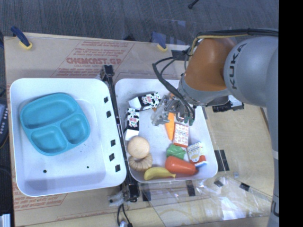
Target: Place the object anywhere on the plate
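Observation:
A blue divided plate lies in the left bin. The right bin holds several toy foods: an orange carrot, a small juice carton, two cow-print cartons, a round bun, a cookie, a banana, a red-orange pepper, a green piece and a small white cup. My gripper hangs low over the middle of the right bin, just above the carrot's top end.
A black divider with clips runs between the two bins. Cardboard lies under the bins, with yellow clamps at the far edge. Cables loop off the wrist above the right bin.

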Motion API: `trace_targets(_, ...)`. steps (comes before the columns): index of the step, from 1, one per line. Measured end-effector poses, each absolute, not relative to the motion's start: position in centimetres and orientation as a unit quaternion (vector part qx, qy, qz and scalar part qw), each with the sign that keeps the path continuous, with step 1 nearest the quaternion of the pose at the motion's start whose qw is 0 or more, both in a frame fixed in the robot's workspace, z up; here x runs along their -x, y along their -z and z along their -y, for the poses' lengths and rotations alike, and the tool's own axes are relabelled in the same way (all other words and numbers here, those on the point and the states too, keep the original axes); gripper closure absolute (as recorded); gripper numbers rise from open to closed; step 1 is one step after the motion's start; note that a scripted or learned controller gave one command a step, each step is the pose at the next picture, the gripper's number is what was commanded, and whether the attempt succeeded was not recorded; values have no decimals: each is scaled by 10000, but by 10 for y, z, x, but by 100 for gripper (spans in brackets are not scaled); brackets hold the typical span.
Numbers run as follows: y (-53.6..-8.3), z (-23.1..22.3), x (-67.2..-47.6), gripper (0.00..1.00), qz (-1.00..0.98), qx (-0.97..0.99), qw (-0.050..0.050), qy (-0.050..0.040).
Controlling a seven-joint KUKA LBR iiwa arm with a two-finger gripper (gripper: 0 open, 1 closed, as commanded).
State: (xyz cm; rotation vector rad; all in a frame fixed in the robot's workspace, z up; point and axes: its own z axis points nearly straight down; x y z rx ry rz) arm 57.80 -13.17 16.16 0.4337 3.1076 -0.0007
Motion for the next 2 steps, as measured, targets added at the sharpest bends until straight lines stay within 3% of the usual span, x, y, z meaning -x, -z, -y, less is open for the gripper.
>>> trace_targets(1,-238,140,-486,100,-9674,-2532,16,5)
trace_targets(2,-236,140,-486,0,-9675,-2528,0,4)
